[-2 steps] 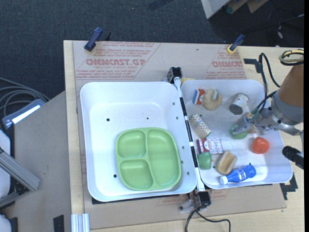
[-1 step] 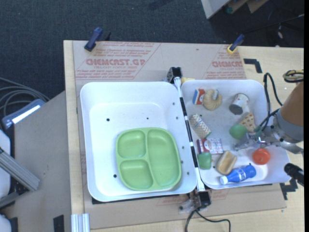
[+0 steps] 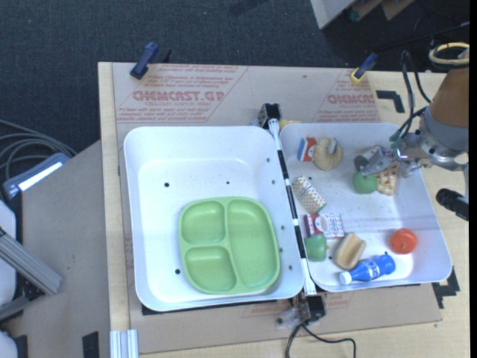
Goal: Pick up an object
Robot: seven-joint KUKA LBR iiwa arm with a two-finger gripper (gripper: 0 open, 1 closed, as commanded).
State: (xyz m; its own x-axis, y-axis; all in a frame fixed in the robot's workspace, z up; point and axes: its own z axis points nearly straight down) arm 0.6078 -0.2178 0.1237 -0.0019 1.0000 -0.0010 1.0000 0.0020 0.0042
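Metal pincer (image 3: pixel 370 160) above round green ball (image 3: pixel 364 183) — grip state unclear — glossy white bin (image 3: pixel 425 200).

Even bright light, soft shadows, slight blur overall.

"CHEMCAST GP" is printed in red (twice, repeated w/ smaller unreadable lines) on the brown backing sheet (image 3: pixel 186 95).
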